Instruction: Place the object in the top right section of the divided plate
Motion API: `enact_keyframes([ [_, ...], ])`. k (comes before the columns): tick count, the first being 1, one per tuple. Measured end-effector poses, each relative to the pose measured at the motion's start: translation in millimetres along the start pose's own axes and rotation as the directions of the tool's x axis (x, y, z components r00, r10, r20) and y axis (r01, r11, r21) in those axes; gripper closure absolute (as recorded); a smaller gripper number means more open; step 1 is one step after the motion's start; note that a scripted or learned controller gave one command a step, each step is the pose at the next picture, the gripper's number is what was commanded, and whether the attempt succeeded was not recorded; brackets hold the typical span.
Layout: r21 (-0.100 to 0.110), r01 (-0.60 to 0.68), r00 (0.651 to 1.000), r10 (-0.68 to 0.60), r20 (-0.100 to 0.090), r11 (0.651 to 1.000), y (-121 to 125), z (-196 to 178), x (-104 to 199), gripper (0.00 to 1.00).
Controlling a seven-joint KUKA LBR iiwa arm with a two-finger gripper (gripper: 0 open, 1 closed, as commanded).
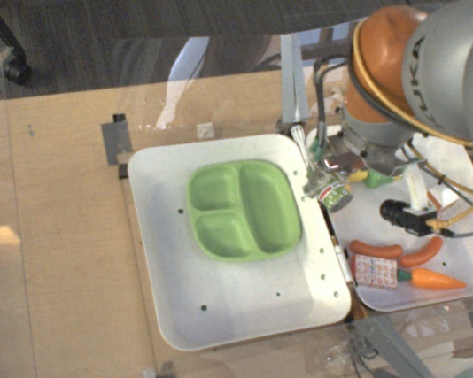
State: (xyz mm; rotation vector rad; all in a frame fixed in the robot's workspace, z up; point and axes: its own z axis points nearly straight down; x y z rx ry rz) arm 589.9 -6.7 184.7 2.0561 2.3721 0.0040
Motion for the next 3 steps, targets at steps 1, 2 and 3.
enact_keyframes([
  [1,0.0,-0.005,1.0,0.005,0.0,1.0,80,0,68,1.0],
  [2,-0.002,0.175,0.984,-0.175,0.0,0.984,97,15,120,1.0],
  [3,-0.002,0.176,0.984,-0.176,0.0,0.984,97,15,121,0.0],
])
